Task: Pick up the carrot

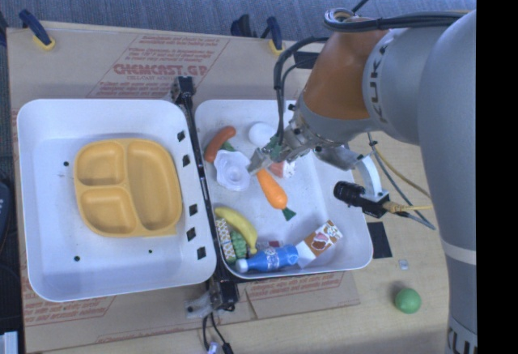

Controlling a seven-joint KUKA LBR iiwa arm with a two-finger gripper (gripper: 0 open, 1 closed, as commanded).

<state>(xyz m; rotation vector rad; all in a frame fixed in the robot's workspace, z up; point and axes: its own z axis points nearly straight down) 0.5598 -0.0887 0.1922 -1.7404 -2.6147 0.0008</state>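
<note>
The carrot [273, 189] is orange with a small green top at its lower right end. It lies at a slant in the middle of the right bin [356, 251]. My gripper [273, 156] is directly above the carrot's upper end, very close to it or touching it. The grey arm with its orange band comes in from the upper right and hides the bin's far right part. A small red and white thing [281, 169] shows just under the gripper, beside the carrot's tip.
The right bin also holds an orange-red sausage-like piece [218, 143], a white egg [259, 132], a white cup [234, 174], a banana [236, 223], a blue bottle [267, 259] and a small carton [322, 239]. The left bin [40, 263] holds a yellow divided plate [128, 185]. A green ball [407, 300] lies on the bench.
</note>
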